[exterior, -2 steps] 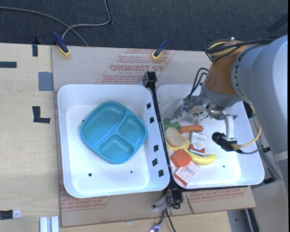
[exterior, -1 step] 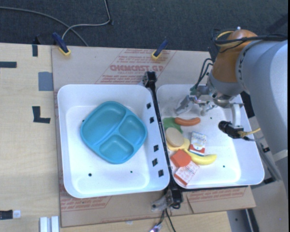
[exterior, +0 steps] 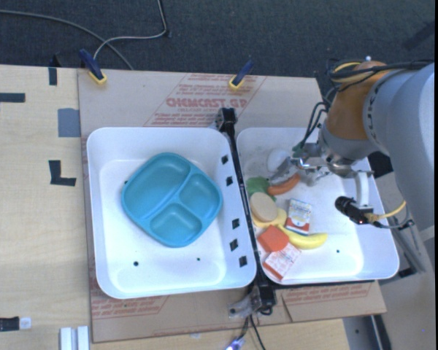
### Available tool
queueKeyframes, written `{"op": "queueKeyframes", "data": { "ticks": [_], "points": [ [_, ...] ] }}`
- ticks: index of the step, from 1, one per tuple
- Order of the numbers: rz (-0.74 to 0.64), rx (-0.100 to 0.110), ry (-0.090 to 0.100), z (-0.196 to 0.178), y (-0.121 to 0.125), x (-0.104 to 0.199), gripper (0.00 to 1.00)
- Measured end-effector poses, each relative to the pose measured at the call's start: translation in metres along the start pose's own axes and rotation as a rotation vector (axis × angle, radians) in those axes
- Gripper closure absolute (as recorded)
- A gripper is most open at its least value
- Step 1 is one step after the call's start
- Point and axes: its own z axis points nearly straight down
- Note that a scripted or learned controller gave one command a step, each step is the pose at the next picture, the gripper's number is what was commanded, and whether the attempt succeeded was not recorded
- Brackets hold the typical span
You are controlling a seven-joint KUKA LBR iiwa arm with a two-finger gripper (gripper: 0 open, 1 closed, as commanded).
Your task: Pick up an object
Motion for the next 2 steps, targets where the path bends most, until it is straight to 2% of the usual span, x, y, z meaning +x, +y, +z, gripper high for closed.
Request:
{"op": "queueKeyframes", "data": {
  "ticks": [1, 2],
  "points": [
    [-0.002, 0.000, 0.001, 0.001, 0.031, 0.044, 0.00],
    [0.000, 0.001, -0.001, 0.001, -0.005, 0.049, 0.00]
  ]
}}
